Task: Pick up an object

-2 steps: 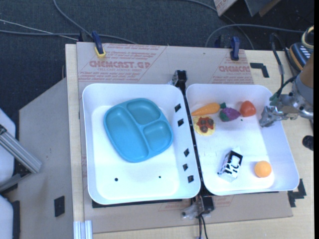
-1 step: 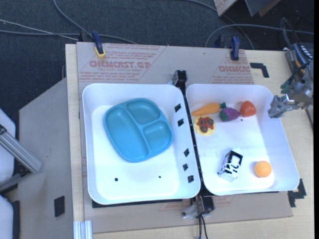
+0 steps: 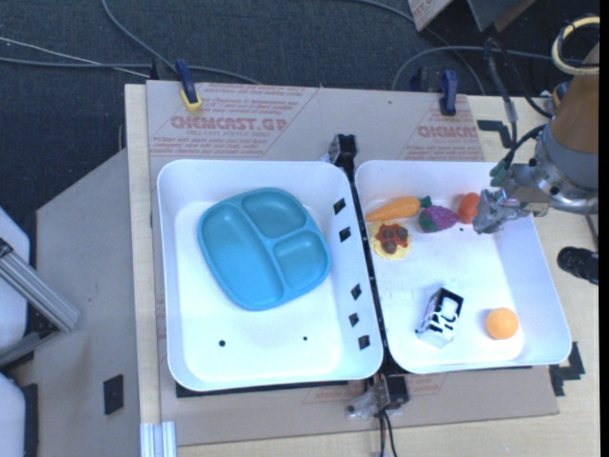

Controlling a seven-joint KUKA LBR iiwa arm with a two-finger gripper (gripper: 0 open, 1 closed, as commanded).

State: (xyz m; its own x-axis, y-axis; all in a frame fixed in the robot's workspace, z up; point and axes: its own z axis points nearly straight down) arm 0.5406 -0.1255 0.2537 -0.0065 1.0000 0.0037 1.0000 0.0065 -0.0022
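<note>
Orange ball (image 3: 501, 323): near corner of right bin (image 3: 533, 255), loose, my easiest reach.
Black-white toy (image 3: 440, 316): just beside it.
Tomato (image 3: 467, 207): far end, touching my gripper (image 3: 490, 215), probably the target.
Jaws: I cannot tell open or closed.
Tray (image 3: 265, 247): left bin, untouched.

I see the flat brown cardboard-covered bench (image 3: 285, 112) with red print, carrying two shallow white plastic bins side by side, touching: left bin (image 3: 181, 284), right bin (image 3: 533, 265). Two blue clamps (image 3: 187, 86) grip its far edge.
</note>
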